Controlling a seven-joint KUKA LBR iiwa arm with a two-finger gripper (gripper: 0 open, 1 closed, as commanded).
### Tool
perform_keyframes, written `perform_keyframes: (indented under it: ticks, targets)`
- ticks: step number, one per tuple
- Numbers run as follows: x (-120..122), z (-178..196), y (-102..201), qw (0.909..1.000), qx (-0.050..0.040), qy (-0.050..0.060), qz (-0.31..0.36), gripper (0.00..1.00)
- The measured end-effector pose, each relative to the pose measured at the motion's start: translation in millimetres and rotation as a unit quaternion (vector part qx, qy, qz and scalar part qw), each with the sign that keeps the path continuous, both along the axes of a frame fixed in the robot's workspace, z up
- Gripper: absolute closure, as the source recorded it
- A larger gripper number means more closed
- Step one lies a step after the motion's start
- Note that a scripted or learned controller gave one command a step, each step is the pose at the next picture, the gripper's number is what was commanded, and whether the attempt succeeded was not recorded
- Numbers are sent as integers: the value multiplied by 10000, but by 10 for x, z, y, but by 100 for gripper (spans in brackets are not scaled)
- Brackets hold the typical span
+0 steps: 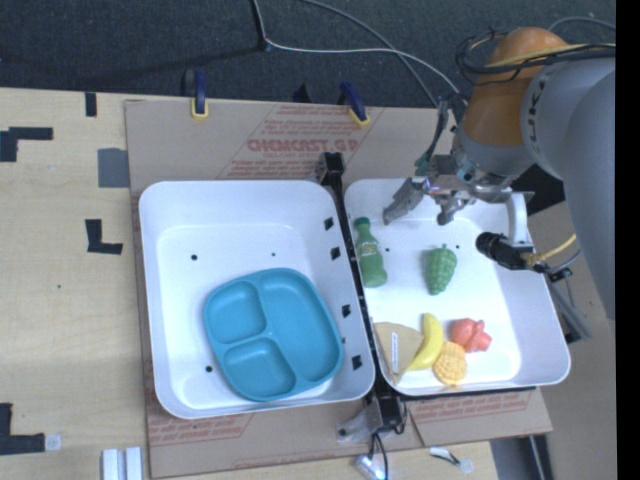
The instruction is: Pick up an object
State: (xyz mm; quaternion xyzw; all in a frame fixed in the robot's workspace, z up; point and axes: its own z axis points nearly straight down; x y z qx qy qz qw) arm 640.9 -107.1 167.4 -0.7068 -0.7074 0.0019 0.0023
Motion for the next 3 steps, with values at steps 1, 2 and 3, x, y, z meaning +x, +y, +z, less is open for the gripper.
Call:
perform_keyframes:
  ticks: [1,2,3]
  targets:
    - [-59,-552,-94,10000,-8,-12,-9,0]
    - [-54,-457,-79,10000,-1,-8,3,100]
    - [-16,-49,-66,10000,-3,-31,-1,100]
